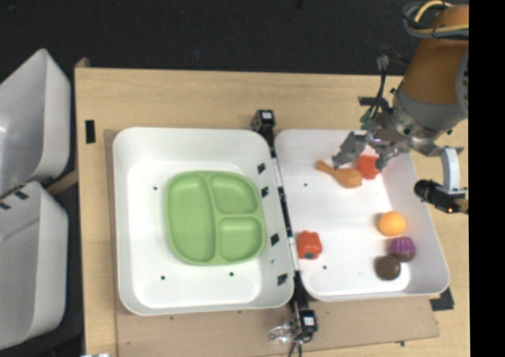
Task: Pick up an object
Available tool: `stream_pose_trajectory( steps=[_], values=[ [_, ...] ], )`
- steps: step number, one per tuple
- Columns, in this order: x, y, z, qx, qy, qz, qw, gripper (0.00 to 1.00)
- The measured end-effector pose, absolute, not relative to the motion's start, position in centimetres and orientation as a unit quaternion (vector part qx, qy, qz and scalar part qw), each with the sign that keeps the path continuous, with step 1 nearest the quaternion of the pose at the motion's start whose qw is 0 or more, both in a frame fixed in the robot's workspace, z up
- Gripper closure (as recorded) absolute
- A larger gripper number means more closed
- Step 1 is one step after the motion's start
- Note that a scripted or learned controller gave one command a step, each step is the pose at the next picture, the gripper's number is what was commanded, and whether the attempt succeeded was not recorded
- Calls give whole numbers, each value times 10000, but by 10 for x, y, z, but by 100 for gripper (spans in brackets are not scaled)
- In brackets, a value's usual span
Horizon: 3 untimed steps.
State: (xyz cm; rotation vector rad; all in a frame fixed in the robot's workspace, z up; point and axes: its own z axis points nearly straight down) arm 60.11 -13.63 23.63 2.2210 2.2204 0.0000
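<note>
Bench (181,95) of pale wood, two shallow white bins side by side on it. Left bin (134,268): holds a green divided plate (215,217) with three compartments, lying flat near the bin's middle. Right bin (347,276): holds several small things. Orange drumstick-shaped piece (342,174) toward the far side, lying flat, thin end pointing left. Small red block (368,166) just beside it on the right, touching or nearly touching; cannot tell which. Orange ball (392,223) near the right wall, apart from the pair above. Purple ridged piece (403,248) just below the ball, and a dark brown round piece (387,268) just below and left of that, the two close together, possibly touching. Red-orange pepper-like piece (309,245) alone at the bin's left wall, close to the divider between bins. Arm (434,71) reaching in from the right, orange band above the wrist, grey body below. Gripper (364,154) over the far part of the right bin, fingers spread apart, one metal finger (345,152) slanting down left toward the drumstick piece, the other on the right by the red block. Red block sits roughly between the two fingers, but nothing visibly clamped or lifted; both block and drumstick appear to rest on the bin floor. Black clips (263,119) at the far and near ends of the seam between bins. White moulded shapes (31,118) off the bench at left.
</note>
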Motion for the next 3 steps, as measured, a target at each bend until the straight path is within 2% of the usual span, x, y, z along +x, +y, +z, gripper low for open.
stream_pose_trajectory(
  steps=[1,3],
  values=[
    [594,-145,182,7076,7067,-14,0,0],
    [595,-153,99,7088,7054,-12,3,0]
  ],
)
